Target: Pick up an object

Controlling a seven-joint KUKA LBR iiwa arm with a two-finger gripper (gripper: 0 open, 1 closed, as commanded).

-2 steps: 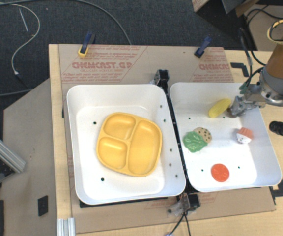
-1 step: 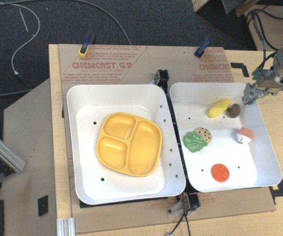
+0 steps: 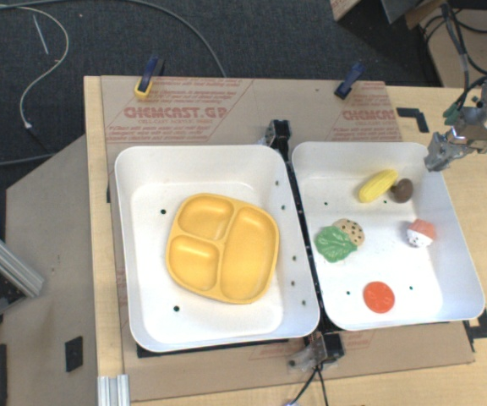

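The gripper hangs at the upper right corner of the right bin, over its rim, and it grasps nothing; whether it is released or clenched I cannot tell. In this bin lie a yellow corn cob touching a brown ball, a green leaf against a speckled cookie, a small red and white piece and an orange disc. The left bin holds a yellow divided plate. On the cardboard under the bins, red letters read "CHEMCAST GP".
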